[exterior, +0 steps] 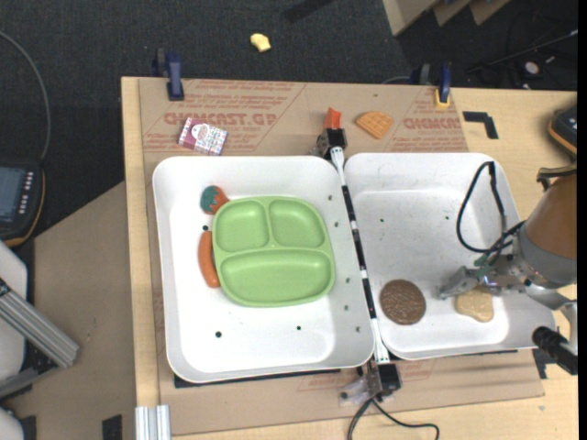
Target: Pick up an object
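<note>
Tan cookie (476, 307) lies near the front right corner of the right bin (413, 177), just beside a round brown biscuit (403, 302), with the gripper (479, 282) low over its upper edge. How far the claw stands apart cannot be told here, and nothing shows as held. Flat and low, that cookie may slip from the grasp or get pushed against the bin wall; a closing off-centre would cause it.

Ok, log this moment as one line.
gripper low in right bin | over beige piece | brown cookie beside | no grasp seen
</note>
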`<state>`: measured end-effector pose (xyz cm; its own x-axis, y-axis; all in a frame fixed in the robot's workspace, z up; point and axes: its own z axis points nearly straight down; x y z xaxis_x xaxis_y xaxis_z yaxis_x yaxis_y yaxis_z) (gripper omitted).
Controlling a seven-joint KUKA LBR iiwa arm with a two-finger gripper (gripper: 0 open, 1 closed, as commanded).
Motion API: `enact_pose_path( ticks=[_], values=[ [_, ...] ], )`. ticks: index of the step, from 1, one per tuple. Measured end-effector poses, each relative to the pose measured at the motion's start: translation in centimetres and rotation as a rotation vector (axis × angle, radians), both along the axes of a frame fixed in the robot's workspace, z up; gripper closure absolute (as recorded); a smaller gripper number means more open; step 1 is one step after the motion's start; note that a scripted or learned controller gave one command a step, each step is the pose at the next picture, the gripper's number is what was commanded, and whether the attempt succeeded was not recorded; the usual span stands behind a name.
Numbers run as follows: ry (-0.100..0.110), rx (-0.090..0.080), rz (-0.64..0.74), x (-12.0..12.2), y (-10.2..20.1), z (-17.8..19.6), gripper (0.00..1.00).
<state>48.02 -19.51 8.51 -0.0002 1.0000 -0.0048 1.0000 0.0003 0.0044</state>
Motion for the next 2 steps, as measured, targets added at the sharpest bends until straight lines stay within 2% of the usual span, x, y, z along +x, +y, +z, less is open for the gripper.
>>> enact_pose_path(
  ticks=[1, 2],
  values=[
    [-0.001, 0.016, 0.008, 8.9, -2.3, 0.4, 0.0],
    [-0.006, 0.001, 0.004, 15.4, -2.8, 4.7, 0.0]
  ],
)
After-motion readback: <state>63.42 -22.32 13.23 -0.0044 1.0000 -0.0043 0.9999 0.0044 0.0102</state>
